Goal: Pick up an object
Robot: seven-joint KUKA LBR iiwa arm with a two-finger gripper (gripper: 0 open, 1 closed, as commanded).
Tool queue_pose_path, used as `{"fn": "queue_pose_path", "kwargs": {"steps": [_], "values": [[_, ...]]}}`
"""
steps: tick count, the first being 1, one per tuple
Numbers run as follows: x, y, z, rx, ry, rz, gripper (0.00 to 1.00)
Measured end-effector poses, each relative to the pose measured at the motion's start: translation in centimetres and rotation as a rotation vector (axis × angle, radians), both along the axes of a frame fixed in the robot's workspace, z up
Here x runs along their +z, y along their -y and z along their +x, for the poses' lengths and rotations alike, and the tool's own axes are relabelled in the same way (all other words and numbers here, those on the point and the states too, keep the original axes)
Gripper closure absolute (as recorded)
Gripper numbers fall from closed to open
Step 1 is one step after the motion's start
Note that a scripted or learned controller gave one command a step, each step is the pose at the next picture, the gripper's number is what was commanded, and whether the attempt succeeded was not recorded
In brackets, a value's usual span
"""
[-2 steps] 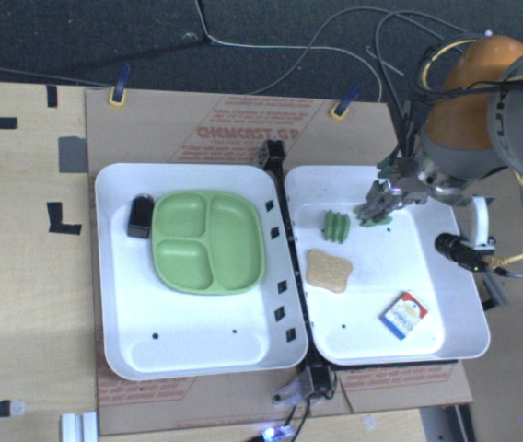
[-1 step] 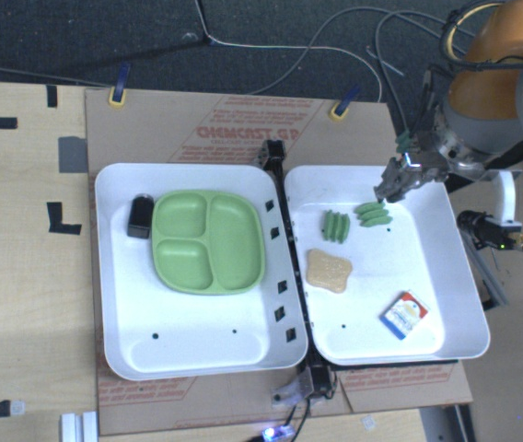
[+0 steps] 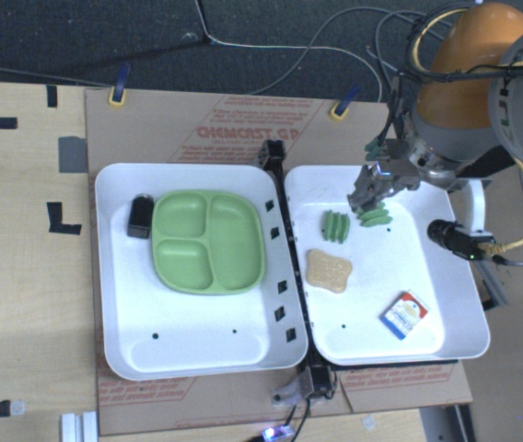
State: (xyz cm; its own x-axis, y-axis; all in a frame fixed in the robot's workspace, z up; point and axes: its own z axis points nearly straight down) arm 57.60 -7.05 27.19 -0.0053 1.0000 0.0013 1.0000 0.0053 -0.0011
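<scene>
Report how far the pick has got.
Done: the gripper is down in the right bin, at a green item near its back. In hand: nothing clearly; the view does not show that item between the fingers. Left: secure a grasp and lift. The second green item, the bread slice and the small carton lie untouched; the green plate and black object sit in the left bin.

Two white bins (image 3: 114, 274) sit side by side on brown cardboard (image 3: 243, 127) atop a light wooden counter (image 3: 22, 293), with dark carpet (image 3: 77, 17) and cables (image 3: 271, 49) behind.
</scene>
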Motion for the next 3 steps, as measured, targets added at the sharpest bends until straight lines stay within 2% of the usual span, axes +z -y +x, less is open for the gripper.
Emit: {"fn": "queue_pose_path", "kwargs": {"steps": [1, 2, 3], "values": [[-2.4, -4.9, -1.5, 0.0, -0.003, -0.001, 1.0], [-2.5, -10.6, -2.7, 0.002, -0.002, 0.0, 1.0], [-3.0, -15.0, -4.6, 0.0, -0.003, -0.001, 1.0]]}}
